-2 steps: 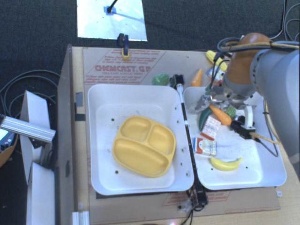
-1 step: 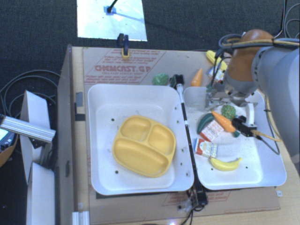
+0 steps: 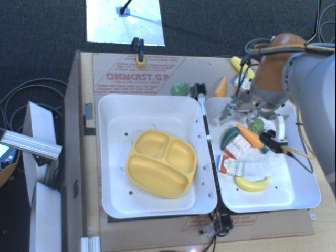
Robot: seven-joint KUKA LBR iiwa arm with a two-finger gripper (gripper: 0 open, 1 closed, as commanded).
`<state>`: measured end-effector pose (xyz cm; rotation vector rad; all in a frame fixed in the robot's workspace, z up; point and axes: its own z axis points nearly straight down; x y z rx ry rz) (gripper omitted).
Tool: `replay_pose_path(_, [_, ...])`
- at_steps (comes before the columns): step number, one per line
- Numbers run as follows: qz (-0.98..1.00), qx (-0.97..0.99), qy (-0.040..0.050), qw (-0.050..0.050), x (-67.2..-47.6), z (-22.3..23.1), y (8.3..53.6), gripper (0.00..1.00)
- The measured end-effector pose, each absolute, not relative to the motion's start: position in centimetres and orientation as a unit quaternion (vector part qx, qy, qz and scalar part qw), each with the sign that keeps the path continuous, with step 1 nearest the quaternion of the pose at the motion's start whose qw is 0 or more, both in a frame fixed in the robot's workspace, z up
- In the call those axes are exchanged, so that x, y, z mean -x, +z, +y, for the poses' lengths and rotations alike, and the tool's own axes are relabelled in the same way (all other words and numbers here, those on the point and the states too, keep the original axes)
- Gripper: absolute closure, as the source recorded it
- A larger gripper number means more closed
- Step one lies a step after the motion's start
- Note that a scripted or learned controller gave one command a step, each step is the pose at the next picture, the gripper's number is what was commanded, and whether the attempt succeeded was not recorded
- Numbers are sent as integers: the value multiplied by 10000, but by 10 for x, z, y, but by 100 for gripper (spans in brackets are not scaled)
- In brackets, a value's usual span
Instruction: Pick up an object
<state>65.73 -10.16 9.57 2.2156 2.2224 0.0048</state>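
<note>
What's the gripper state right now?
Gripper: over the far end of the right bin, above the carrot; open or shut cannot be told, nothing visibly held.

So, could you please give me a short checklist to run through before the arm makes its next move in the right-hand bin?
1. Pickable things in the right white bin: yellow toy banana, orange toy carrot. Ok.
2. Gripper over that bin, at its far-left corner: ok.
3. Gripper open for a grasp: cannot tell.
4. Nothing held yet: cannot tell.
5. Carrot free of neighbours: not ok, it touches a red-and-white packet.
6. Banana lies apart, near the front wall: ok.
</note>
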Motion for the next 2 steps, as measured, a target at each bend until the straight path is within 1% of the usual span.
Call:
replay_pose_path(1, [7073,-7069,-7,-3,-623,-103,84,0])
replay_pose_path(2, [7079,-7063,19,22,-626,-102,96,100])
